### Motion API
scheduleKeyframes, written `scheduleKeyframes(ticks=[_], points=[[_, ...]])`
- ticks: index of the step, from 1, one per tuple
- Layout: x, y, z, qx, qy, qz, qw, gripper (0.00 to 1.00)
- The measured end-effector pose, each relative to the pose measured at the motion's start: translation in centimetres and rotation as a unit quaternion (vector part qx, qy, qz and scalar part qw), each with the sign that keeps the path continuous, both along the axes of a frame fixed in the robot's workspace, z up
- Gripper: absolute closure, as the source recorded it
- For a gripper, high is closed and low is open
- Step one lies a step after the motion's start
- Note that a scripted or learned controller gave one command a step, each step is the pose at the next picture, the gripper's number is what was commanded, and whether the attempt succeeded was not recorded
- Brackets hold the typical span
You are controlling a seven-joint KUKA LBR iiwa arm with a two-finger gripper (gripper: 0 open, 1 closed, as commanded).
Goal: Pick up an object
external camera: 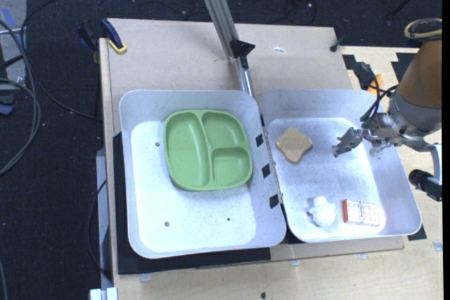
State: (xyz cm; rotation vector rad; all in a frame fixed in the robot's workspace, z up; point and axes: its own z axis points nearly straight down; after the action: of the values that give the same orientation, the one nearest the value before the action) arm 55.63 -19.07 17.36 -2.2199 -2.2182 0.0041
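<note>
Gripper (346, 145) over the right bin (394, 183), nothing seen between its fingers; opening impossible to tell. Tan bread piece (293, 144) near the bin's left edge, white lump (322, 211) and red-white packet (362, 213) along its front edge

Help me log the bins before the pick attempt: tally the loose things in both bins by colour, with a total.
Green: 1, the divided plate in the left bin
Tan: 1, the bread-shaped piece in the right bin
White: 1, the small lump
Red and white: 1, the small box
Total: 4
</note>
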Motion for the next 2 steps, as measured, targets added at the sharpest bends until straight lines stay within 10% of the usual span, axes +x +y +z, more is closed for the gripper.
scheduleKeyframes(ticks=[1, 2], points=[[0.3, 0.2, -6.3, 0.0002, 0.0, 0.0, 1.0, 0.0], [0.5, 0.2, -4.9, -0.0007, -0.003, 0.0, 1.0, 1.0]])
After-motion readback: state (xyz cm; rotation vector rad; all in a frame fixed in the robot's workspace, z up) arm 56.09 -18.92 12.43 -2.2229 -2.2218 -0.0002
